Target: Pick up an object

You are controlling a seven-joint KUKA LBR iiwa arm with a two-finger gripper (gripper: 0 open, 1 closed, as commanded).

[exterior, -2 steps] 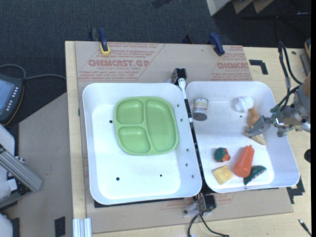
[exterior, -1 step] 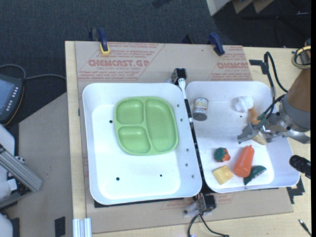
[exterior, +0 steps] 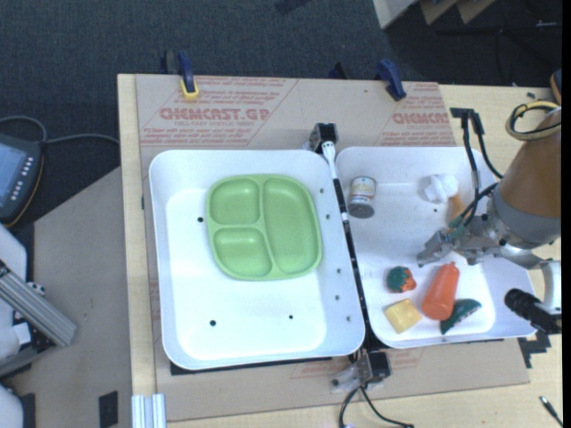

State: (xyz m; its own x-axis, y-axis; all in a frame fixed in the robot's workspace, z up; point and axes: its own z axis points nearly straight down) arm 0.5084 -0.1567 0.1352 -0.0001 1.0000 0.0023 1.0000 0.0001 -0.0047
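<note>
Left bin (exterior: 178, 266): a shallow white plastic tray resting on the brown board surface (exterior: 268, 105), holding a pale green plastic plate with three compartments (exterior: 264, 226), lying flat and well apart from the arm.

Right bin (exterior: 384, 163): a second shallow white tray, touching the first along a shared edge. Near its left wall lies a small silver metal can on its side (exterior: 361, 196). Toward the front sit a small red and green toy vegetable (exterior: 401, 279), a yellow block like a wedge of cheese (exterior: 402, 314), and an orange toy carrot with green leaves (exterior: 441, 292). A crumpled white item (exterior: 438, 186) lies toward the back.

End effector (exterior: 446, 242): poised just above the carrot's upper end, reaching in from the right on the grey arm with an orange band (exterior: 535, 181). Whether it is open or closed cannot be told; nothing is seen gripped.

Handling: the carrot is judged the likeliest target, probably light, rigid and smooth. A grasp across its narrow width near mid-body should hold best, since the tapered ends may slip.
</note>
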